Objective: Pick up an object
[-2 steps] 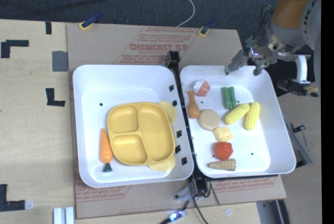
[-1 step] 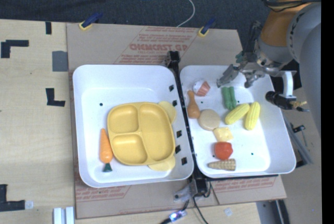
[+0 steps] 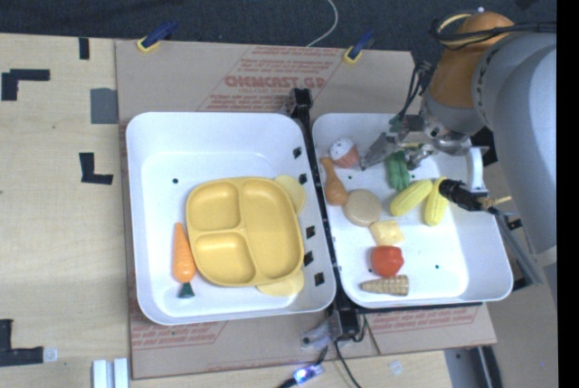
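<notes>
Green vegetable [image 3: 397, 171]: the likeliest target, judged from how close the gripper is; it lies in the right bin [image 3: 470, 278], in the upper middle of that bin.
Camera view, gripper [image 3: 391, 148]: sits low over the upper part of the right bin, at the end of the grey arm [image 3: 529, 124] that comes in from the right, below the orange band [image 3: 457, 70].
Camera view, gripper state: cannot tell; the metal parts at its tip blur together, and nothing can be seen held there.
Direction from gripper: the green vegetable lies just below the gripper's tip in the view, nearly under it, either touching or just apart; which of the two I cannot tell.
Long axis: the green vegetable runs roughly up and down the view, slightly tilted.
Close neighbours: a yellow corn cob [image 3: 410, 195] lies just below the green vegetable, and a second yellow piece [image 3: 435, 203] lies to the right of that cob.
Further from the green vegetable: a beige round piece [image 3: 364, 207] down and to the left, a small white piece [image 3: 341, 149] to the left near the bin wall, a red tomato [image 3: 387, 260] well below.
Judgement: the coming move turns on a short drop almost straight down; the corn cob's closeness could spoil a clean grip.
</notes>
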Robot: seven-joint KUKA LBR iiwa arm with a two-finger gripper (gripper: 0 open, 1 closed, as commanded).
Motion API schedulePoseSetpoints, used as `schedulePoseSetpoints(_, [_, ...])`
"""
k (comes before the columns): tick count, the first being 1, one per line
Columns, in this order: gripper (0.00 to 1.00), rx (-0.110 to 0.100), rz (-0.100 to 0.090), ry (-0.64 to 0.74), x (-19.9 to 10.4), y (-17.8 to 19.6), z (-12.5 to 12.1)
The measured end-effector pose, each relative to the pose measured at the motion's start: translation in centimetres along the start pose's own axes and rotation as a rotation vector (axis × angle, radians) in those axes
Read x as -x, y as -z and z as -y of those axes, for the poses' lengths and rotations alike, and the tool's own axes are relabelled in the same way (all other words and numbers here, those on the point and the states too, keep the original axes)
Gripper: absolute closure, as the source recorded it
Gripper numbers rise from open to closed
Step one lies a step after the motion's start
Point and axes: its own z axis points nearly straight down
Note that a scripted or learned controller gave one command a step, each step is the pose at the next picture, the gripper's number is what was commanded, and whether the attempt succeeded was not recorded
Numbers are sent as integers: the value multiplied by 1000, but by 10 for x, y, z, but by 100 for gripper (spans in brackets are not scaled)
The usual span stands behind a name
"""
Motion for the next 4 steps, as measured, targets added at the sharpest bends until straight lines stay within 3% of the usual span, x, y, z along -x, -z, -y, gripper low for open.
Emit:
schedulePoseSetpoints(1, [0,6,2,-1,-1,0,0])
schedulePoseSetpoints(2, [100,6,3,0,-1,10,-1])
schedulePoseSetpoints(4, [100,9,0,-2,-2,100,-9])
